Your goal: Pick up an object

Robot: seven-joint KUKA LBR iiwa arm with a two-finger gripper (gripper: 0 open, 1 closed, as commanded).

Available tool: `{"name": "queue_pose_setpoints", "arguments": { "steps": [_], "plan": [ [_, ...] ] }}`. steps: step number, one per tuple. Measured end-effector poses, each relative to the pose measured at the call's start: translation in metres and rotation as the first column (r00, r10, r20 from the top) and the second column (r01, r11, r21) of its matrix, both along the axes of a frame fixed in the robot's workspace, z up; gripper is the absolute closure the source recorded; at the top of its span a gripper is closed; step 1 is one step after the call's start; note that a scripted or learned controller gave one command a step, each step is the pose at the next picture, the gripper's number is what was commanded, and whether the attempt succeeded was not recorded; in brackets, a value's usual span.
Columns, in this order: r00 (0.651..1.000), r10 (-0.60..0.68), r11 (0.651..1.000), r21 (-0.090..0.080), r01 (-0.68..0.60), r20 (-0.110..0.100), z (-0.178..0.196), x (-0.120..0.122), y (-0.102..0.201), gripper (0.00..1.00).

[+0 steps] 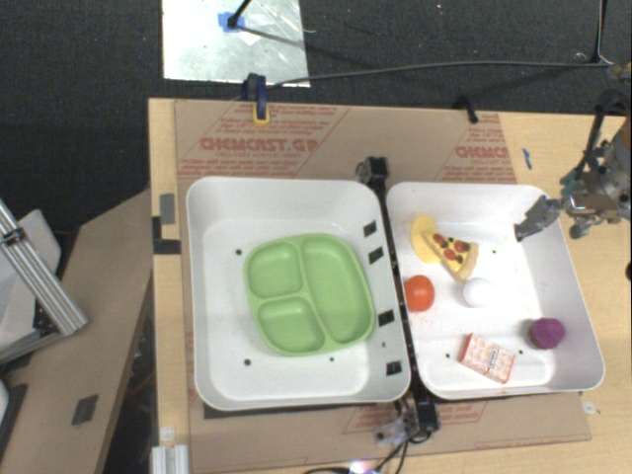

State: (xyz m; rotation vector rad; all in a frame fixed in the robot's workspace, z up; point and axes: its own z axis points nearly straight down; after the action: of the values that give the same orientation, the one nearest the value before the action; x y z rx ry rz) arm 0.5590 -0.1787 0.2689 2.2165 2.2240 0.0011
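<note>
The pincer (541,217) hangs over the right bin's (583,309) far edge; whether it is parted or closed, I cannot tell. Nearest lies the toy pizza slice (452,251): likely light, stiff plastic, best pinched across its narrow sides.

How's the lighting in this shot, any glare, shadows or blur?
Camera view: lighting is even and soft; the shiny silver foil sheet at the top glares brightest, the white plastic right bin looks slightly washed out; the purple round toy casts only a faint shadow; the grey two-finger gripper is a bit blurred.
</note>
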Motion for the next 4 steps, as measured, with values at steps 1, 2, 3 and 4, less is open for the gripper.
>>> {"name": "queue_pose_setpoints", "arguments": {
  "steps": [1,2,3,4],
  "plan": [
    [1.000,-0.002,1.000,0.001,0.002,-0.005,-0.062,-0.004,-0.003,0.00],
    [1.000,-0.002,1.000,0.002,0.002,-0.004,-0.122,0.001,-0.006,0.00],
    [1.000,-0.002,1.000,0.001,0.002,-0.003,-0.164,0.000,-0.003,0.00],
    [1.000,-0.001,1.000,-0.001,0.001,0.003,-0.151,0.002,-0.004,1.00]
  ]
}}
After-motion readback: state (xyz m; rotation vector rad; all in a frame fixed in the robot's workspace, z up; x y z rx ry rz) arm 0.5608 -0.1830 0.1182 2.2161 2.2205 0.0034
